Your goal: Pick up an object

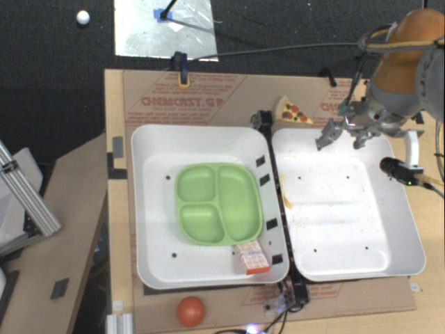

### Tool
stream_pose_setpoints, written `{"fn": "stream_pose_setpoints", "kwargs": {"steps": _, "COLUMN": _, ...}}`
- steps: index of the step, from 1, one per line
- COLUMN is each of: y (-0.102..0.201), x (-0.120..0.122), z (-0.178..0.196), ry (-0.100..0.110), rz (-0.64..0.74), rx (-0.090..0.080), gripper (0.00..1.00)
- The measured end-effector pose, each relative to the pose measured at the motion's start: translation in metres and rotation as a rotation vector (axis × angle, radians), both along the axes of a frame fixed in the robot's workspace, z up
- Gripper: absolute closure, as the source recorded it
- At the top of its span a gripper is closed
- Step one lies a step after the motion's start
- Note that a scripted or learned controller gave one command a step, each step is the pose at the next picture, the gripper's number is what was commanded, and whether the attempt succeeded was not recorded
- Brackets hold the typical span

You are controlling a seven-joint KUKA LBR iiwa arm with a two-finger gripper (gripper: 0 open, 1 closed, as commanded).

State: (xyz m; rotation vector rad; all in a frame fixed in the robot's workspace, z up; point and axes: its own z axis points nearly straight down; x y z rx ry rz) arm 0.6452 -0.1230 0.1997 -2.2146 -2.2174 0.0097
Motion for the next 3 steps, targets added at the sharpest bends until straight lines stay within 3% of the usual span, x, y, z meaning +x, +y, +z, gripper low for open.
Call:
{"fn": "stream_pose_setpoints", "kwargs": {"steps": 1, "y": 0.000, "x": 0.003, "z": 0.007, "ry": -0.012, "rz": 0.002, "rx": -0.001, "gripper": 0.00}}
{"fn": "stream_pose_setpoints", "kwargs": {"steps": 3, "y": -0.004, "x": 0.012, "z": -0.092, "ry": -0.008, "rz": 0.000, "rx": -0.002, "gripper": 0.00}}
